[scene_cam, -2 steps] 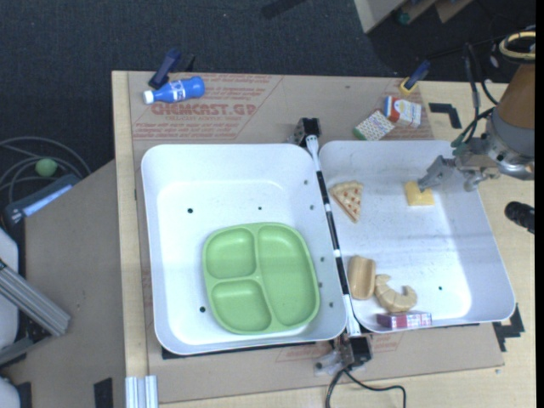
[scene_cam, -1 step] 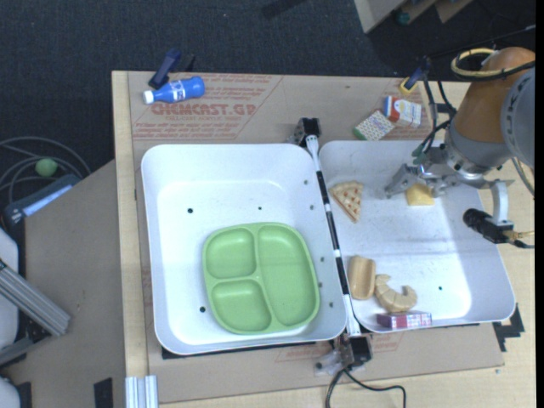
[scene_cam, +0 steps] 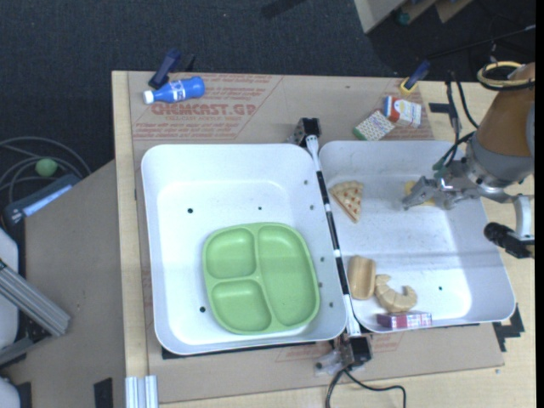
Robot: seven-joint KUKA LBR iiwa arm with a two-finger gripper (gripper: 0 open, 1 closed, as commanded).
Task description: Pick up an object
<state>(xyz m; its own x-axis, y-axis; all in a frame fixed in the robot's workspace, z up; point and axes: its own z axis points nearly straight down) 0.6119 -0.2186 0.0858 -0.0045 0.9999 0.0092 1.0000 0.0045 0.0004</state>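
The right bin (scene_cam: pixel 476 253) holds a tan wedge-shaped pastry (scene_cam: pixel 348 200) near its left wall. A bread piece (scene_cam: pixel 361 276), a croissant-like piece (scene_cam: pixel 396 297) and a small pink packet (scene_cam: pixel 405 320) lie at its front left. My gripper (scene_cam: pixel 422 193) is low over the back of this bin, to the right of the wedge and apart from it. The grey arm with its orange band (scene_cam: pixel 507 117) comes in from the right. A green divided plate (scene_cam: pixel 259 276) lies in the left bin (scene_cam: pixel 170 194).
Behind the bins on the cardboard bench lie a blue and white bottle (scene_cam: pixel 174 90), a small speckled box (scene_cam: pixel 373 127) and a red and white carton (scene_cam: pixel 404 110). A black clip (scene_cam: pixel 308 129) sits where the bins meet. Cables hang at the right.
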